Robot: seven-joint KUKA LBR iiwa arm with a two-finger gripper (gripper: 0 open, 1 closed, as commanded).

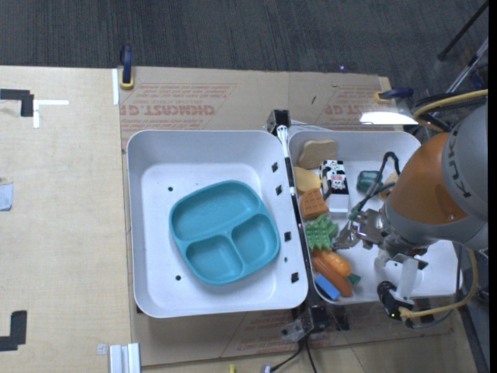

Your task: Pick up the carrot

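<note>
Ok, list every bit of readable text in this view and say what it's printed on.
"CHEMCAST GP", in red, upside down: cardboard sheet behind the left bin.
A second red print on the cardboard behind the right bin: partly hidden, not readable.
"KU", large letters cut off at the frame edge: arm.
Toys in the right bin: nothing legible.

Orange carrot (green top); teal plate

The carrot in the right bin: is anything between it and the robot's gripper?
Nothing visible stands between them. The carrot lies near the right bin's left wall, with a green leafy toy just above it and a blue piece below. The gripper hangs just up and right of it.
</note>
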